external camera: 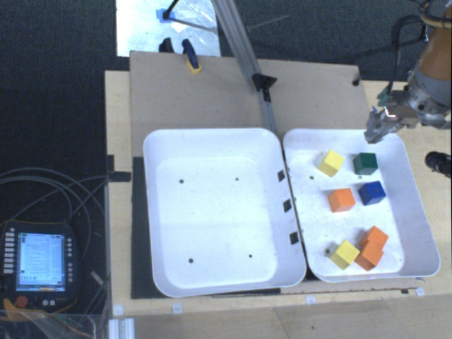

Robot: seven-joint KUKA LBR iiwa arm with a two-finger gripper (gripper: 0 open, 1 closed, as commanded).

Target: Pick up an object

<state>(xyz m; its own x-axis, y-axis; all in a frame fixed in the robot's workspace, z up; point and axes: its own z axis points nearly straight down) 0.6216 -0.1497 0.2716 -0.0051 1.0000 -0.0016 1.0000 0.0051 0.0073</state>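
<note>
Gripper point(376, 128) at upper right, hovering over the far rim of the right bin point(417, 210), arm reaching in from the right with the orange band just above the wrist. Fingers too small and blurred to read: cannot tell whether spread or pressed together. Nothing visible between them.

Right bin contents, all blocks lying on the bin floor:
- yellow block point(330, 163) near the far left part, just beside green block point(365, 163) to its right
- green block nearest to the gripper, a little below and left of it, apart from it
- orange block point(341, 200) mid-bin, just beside blue block point(371, 192)
- second yellow block point(345, 254) at the near end, touching or almost touching a pair of orange blocks point(371, 246) stacked or leaning against each other; cannot tell which

Left bin point(159, 260) side by side with the right one, black clips along the shared edge.

Worktop point(212, 90) carrying a brown board behind the bins. Teach pendant point(39, 263) with lit screen on the dark floor at lower left, cables running to it
</note>
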